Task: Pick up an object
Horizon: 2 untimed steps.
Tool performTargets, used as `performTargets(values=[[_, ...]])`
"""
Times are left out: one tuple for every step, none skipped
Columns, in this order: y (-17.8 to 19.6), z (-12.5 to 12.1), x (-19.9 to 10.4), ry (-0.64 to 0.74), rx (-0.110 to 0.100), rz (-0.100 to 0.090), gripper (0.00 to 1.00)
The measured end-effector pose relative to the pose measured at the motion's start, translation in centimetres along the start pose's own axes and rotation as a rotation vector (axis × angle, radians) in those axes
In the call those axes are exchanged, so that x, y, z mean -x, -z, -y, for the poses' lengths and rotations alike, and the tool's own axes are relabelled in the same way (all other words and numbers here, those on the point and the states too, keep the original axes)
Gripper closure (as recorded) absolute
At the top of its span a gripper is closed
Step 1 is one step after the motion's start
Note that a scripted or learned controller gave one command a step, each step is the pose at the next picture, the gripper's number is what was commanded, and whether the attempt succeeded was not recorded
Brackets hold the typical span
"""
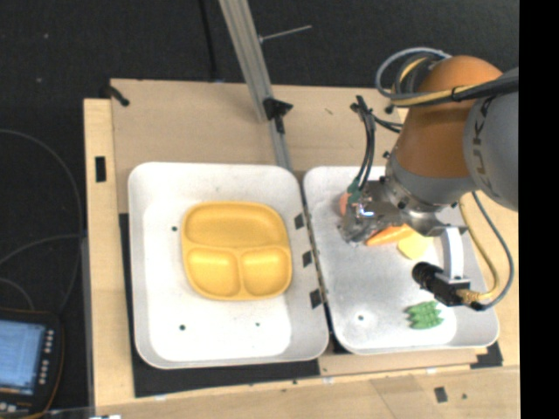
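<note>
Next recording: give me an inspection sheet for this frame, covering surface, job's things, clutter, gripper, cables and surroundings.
Surface: wooden bench bearing a left bin and a right bin, side by side.
Job's things: in the right bin, an orange piece and a pale yellow piece under the wrist, and a green item near the front edge; in the left bin, a yellow divided tray.
Clutter: nothing seen.
Gripper: gripper low over the right bin's rear left part, by the orange piece; a hold cannot be judged.
Cables: hoses loop off the arm; a black lead lies on the floor at left.
Surroundings: dark floor, metal pole, handheld screen.
</note>
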<state>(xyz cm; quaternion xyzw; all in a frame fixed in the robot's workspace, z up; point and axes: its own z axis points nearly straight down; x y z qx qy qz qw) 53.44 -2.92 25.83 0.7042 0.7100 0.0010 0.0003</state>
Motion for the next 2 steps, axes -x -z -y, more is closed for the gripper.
performTargets(values=[[-1.5,-1.1,-5.5,-0.001,-0.003,0.0,1.0],[-2.2,-1.6,-9.9,-0.002,-0.002,0.001,1.0]])
